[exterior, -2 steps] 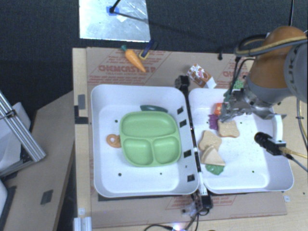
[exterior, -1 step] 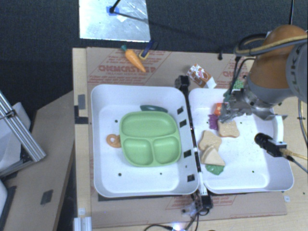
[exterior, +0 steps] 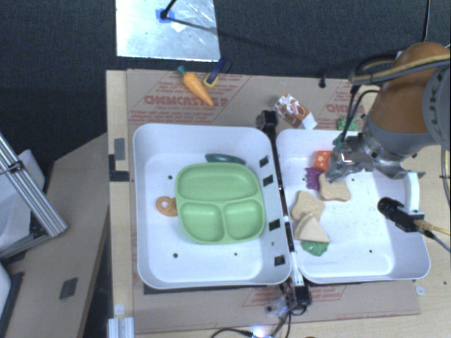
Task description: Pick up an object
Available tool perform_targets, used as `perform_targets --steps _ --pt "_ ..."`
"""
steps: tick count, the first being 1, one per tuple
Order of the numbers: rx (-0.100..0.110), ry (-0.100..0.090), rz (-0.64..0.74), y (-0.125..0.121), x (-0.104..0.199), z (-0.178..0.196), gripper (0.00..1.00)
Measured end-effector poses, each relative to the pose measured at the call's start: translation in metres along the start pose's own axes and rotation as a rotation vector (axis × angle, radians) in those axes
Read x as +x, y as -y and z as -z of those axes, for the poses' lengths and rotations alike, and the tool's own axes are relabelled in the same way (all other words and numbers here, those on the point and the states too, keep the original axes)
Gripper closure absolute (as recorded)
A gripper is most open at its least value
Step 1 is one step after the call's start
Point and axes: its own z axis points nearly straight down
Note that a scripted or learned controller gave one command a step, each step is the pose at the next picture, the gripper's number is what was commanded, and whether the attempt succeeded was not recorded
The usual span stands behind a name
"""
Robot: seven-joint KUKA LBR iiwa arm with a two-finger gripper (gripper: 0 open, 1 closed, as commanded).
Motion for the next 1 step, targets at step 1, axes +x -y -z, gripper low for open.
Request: perform_targets --steps 1 --pt "-0.001 -0.001 0.004 0.0068 0.0088 0.0071 1.00"
